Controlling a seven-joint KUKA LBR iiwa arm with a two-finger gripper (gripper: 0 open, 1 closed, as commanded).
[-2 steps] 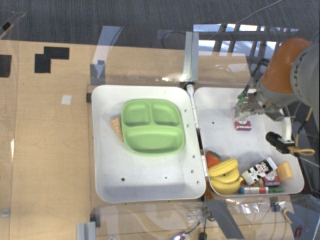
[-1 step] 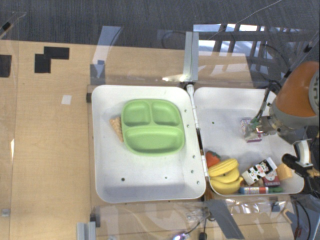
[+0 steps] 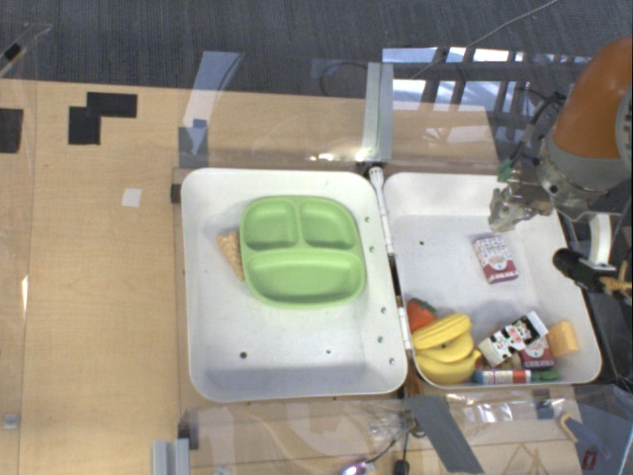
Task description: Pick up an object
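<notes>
My gripper (image 3: 506,209) hangs over the right bin (image 3: 435,216), near its far right part, just above a small red and white packet (image 3: 495,258). Nothing shows between its fingers. Along the right bin's near edge lie a yellow banana (image 3: 445,349), a red piece (image 3: 420,316) beside it, a black and white carton (image 3: 516,341), a marker (image 3: 514,375) and an orange block (image 3: 563,338). The left bin (image 3: 213,344) holds a green divided plate (image 3: 301,249) with a tan waffle piece (image 3: 230,253) at its left edge.
A metal divider (image 3: 388,255) runs between the two bins. The arm's orange band (image 3: 591,117) and grey body stand over the right bin's far right corner. Black cable parts (image 3: 582,268) hang by the right rim. Wooden bench surface lies to the left.
</notes>
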